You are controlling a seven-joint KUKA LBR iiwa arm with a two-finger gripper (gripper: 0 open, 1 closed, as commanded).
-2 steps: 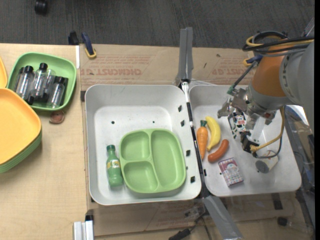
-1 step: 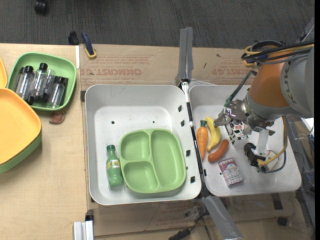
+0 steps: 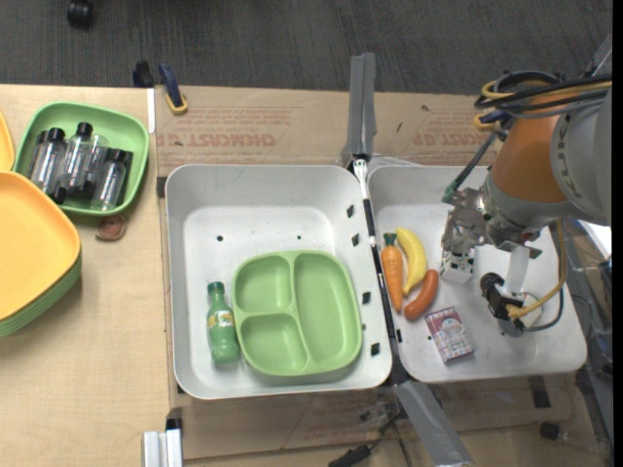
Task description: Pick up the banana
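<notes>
Fingers (image 3: 458, 266) hang in the right bin (image 3: 545, 358); whether spread or pressed together cannot be told. Banana (image 3: 413, 254) lies just left of them, flanked by carrot (image 3: 392, 273) and sausage (image 3: 421, 296).

My arm (image 3: 560, 154) reaches in from the right, its grey body and orange band high on that side. The wrist bends down and my gripper (image 3: 458, 261) points downward, its fingers hanging low. How far apart they are I cannot tell.
</notes>
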